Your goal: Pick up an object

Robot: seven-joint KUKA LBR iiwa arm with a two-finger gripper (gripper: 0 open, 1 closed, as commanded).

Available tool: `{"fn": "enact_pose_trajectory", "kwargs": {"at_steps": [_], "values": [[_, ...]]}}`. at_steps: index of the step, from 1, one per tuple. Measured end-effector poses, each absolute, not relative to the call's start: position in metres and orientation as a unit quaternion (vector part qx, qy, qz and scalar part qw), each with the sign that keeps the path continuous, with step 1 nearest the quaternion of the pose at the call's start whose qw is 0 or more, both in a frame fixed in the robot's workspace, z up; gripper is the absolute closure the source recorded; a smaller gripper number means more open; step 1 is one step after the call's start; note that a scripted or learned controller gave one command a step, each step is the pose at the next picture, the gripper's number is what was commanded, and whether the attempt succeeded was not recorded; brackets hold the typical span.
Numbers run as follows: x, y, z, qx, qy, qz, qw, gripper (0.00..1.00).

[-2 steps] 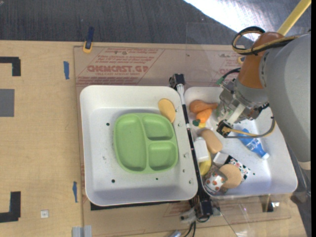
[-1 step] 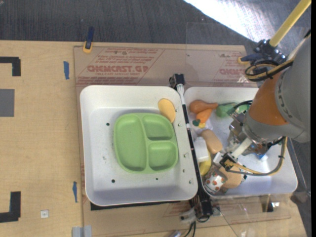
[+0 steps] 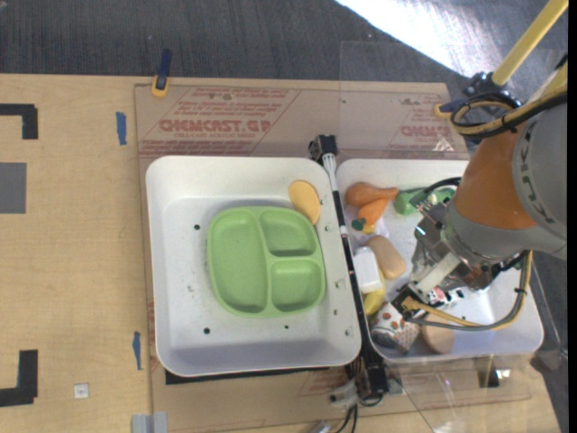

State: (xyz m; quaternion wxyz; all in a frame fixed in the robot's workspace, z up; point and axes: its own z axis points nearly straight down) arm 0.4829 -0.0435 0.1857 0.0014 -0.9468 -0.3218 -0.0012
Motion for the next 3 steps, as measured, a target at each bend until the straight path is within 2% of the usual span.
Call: {"fn": "enact_pose_trajectory", "kwargs": {"at_steps": [1,2,3], "values": [[0.479,-0.093,0.209,-0.944,-0.329,0.0008,-0.001,1.0],[0.547,-0.033,0.182,-0.951,-0.31,0.0014,0.003,1.0],[0.478,-0.03,0.183,-0.978,-0.21,0.0044,0.004,1.0]]}}
